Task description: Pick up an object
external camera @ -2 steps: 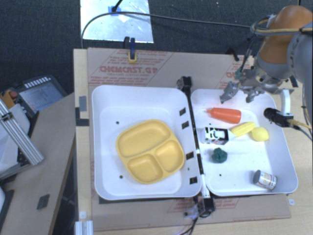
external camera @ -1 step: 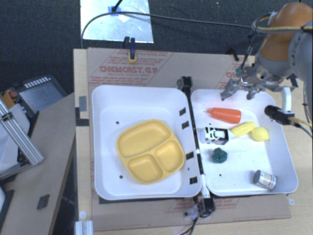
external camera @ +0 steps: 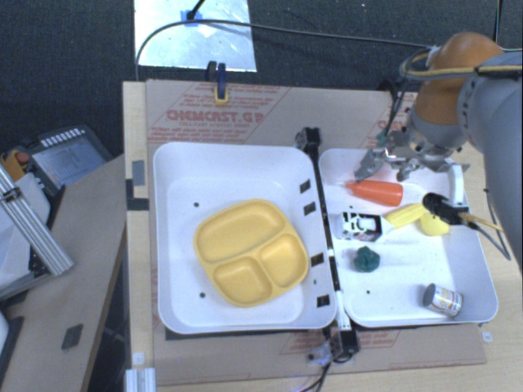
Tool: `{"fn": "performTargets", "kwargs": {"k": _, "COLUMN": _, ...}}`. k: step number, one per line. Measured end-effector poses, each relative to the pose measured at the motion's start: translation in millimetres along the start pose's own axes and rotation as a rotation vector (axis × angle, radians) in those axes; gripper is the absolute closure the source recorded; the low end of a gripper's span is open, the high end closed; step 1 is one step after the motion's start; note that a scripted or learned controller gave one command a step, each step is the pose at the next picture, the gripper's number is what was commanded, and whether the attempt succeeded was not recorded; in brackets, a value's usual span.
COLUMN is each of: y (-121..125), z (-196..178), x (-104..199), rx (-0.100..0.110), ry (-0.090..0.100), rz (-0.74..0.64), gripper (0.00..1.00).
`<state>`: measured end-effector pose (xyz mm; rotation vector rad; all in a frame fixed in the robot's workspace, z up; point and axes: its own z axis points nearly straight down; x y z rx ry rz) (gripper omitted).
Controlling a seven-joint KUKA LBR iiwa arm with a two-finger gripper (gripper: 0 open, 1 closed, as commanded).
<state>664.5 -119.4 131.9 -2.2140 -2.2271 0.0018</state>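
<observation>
My gripper (external camera: 385, 170) hangs over the far edge of the right bin (external camera: 474, 276), open, with nothing between its fingers. An orange carrot (external camera: 376, 192) lies just in front of and below the fingertips, apart from them. To its right is a yellow banana-shaped toy (external camera: 415, 216). Nearer the divider sits a small black-and-white box (external camera: 361, 224), with a dark green lump (external camera: 367, 259) in front of it. A small metal can (external camera: 442, 299) lies on its side at the bin's near right corner.
The left bin (external camera: 176, 219) holds a yellow divided plate (external camera: 251, 251). A black-clipped divider (external camera: 320, 227) separates the two bins. Bare white floor shows in the middle and front left of the right bin.
</observation>
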Motion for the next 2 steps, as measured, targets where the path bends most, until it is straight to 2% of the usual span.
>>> {"fn": "performTargets", "kwargs": {"k": 1, "y": 0, "z": 50, "x": 1, "rx": -0.001, "ry": 0.0, "rz": -0.001, "gripper": 0.0}}
{"fn": "performTargets", "kwargs": {"k": 2, "y": 2, "z": 35, "x": 0, "rx": -0.007, "ry": -0.001, "rz": -0.002, "gripper": 1.0}}
